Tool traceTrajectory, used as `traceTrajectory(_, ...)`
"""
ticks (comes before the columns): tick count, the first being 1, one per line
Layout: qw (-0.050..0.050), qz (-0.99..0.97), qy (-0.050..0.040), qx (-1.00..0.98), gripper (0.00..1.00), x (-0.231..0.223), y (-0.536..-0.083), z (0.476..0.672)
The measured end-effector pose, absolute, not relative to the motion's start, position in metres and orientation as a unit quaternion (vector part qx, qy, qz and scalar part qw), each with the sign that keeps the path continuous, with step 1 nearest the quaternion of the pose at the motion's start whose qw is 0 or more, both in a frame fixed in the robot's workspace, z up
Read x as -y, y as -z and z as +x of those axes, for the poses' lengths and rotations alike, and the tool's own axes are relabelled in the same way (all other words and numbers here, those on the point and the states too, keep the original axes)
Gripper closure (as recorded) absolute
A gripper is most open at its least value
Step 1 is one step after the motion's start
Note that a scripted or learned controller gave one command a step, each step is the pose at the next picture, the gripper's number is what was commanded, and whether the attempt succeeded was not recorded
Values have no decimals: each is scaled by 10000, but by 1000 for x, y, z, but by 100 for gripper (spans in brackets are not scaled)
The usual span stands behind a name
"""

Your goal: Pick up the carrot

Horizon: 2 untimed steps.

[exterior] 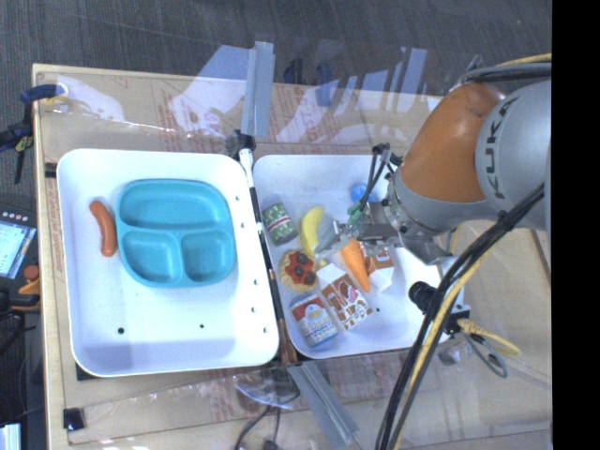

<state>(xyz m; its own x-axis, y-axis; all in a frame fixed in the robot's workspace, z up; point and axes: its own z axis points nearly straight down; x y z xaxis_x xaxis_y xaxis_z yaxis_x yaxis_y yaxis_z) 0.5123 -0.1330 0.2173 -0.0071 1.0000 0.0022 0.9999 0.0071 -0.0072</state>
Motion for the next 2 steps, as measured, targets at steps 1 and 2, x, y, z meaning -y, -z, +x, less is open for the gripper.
traceTrajectory(1,-54,-7073,36,7069,0,187,-99,521)
traceTrajectory(2,-102,-7009,9,7132,0,148,-99,598)
